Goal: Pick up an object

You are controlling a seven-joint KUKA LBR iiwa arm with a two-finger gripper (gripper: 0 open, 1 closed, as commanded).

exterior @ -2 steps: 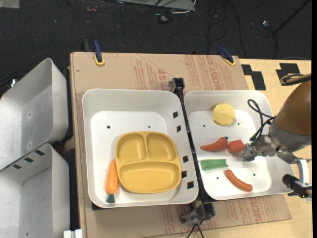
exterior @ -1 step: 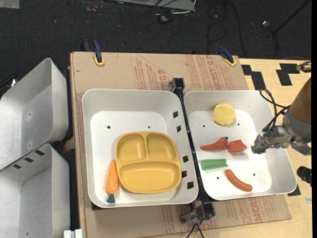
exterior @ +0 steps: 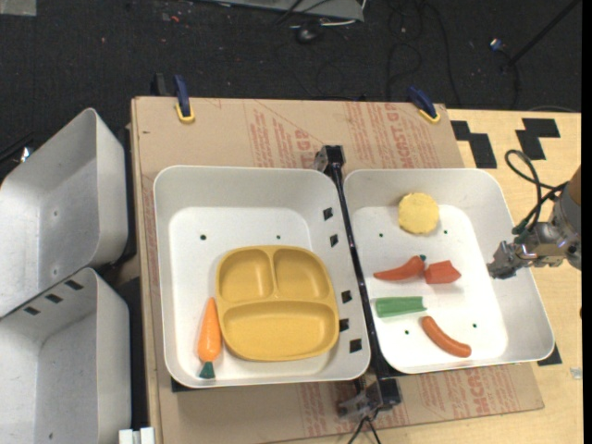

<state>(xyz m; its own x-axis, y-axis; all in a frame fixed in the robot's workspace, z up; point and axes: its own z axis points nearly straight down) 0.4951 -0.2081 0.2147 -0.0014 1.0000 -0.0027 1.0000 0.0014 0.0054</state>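
Nearest, the sausage (exterior: pixel 446 336) lies in my right bin (exterior: pixel 490 192), then green bean (exterior: pixel 400 306), red peppers (exterior: pixel 421 270), yellow puck (exterior: pixel 418 213) farthest. My gripper (exterior: pixel 505 259) hovers at the bin's right wall; whether it's spread or pressed together, I can't tell.

Open floor in the right bin (exterior: pixel 481 188) between scattered toy foods (exterior: pixel 414 268).

You are looking at faint red printed lettering on the cardboard sheet (exterior: pixel 277 137) lying under the bins, running slantwise at twelve o'clock and again at five o'clock; it is showing too blurred and skewed to read.
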